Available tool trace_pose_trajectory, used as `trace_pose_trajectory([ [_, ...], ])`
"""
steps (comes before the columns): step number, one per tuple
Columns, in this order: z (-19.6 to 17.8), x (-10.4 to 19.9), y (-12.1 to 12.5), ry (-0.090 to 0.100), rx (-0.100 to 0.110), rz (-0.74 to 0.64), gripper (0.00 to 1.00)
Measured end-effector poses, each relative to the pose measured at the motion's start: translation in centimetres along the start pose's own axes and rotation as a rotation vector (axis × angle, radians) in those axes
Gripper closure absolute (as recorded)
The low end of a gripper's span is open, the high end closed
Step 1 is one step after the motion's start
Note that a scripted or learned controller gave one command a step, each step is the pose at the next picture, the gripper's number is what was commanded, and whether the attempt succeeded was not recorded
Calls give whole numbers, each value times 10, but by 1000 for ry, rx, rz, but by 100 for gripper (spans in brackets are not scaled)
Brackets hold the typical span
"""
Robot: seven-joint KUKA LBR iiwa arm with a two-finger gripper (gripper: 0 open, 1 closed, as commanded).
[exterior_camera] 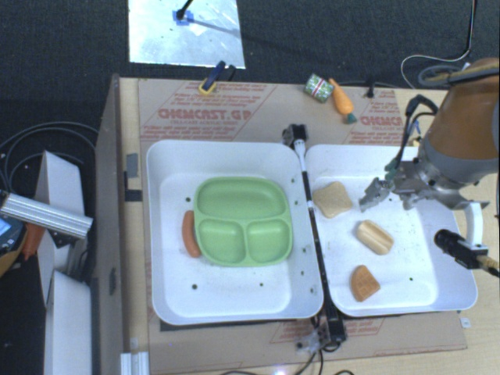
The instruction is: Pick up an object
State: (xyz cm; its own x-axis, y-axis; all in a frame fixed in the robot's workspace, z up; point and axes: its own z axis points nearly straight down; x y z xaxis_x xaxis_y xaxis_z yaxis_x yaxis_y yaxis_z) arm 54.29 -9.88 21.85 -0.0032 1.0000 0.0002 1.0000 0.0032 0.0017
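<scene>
In the right bin (445, 287) lie three food items: a tan bread slice (333, 199) near the divider, a pale bun (375, 237) in the middle, and an orange-brown piece (364, 283) toward the front. My gripper (373, 194) hangs over the right bin, just right of the bread slice and above the bun. Nothing shows in it. The left bin (164, 287) holds a green divided plate (242, 219), and a reddish sausage (188, 233) lies along the plate's left edge.
Behind the bins on the cardboard sit a small green can (319, 87), a toy carrot (341, 98) and a yellow-and-blue clip (212, 79). A black clamp (295, 136) sits at the far end of the divider. A dark fitting (457, 248) on the arm overhangs the right bin's edge.
</scene>
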Motion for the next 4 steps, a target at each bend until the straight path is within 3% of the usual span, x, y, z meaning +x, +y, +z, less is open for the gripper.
trace_pose_trajectory([
  [1,113,-20,5,0,3,2,0],
  [2,93,-19,51,-1,-2,0,0],
  [3,135,-37,19,-1,1,2,0],
  [4,106,-39,72,-1,-3,-1,0],
])
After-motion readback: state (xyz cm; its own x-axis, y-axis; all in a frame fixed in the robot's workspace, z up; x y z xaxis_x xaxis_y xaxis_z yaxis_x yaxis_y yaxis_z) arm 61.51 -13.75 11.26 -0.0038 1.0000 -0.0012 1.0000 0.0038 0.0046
